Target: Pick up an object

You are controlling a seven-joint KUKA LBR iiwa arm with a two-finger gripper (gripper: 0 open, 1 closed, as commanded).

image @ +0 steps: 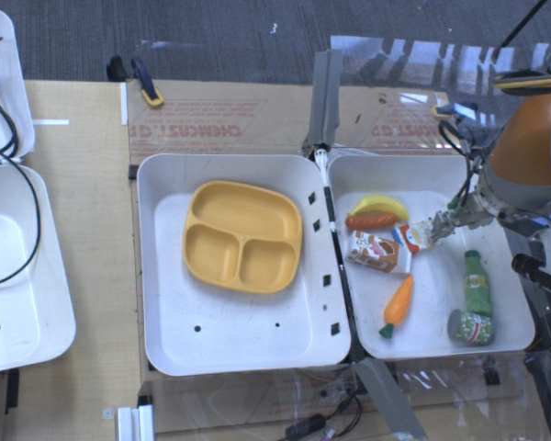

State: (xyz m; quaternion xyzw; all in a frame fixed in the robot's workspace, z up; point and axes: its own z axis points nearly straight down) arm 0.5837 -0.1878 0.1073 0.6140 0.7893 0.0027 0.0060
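My gripper (441,227) reaches in from the right and hangs low over the upper middle of the right bin (519,333). Its tip is right beside a small white, red and blue packet (409,237); contact is unclear. Just left of that lie a red sausage (372,220), a yellow banana (384,205) behind it, and a brown-and-white snack pouch (378,252). An orange carrot (398,304) lies toward the front. A green bottle (477,284) and a green-labelled can (470,328) sit at the bin's right front.
The left bin (165,329) holds a yellow divided plate (242,237). A raised divider (329,237) separates the two bins. The grey arm with its orange band (523,141) stands over the right bin's far right corner. White trays with black cables (9,246) lie at far left.
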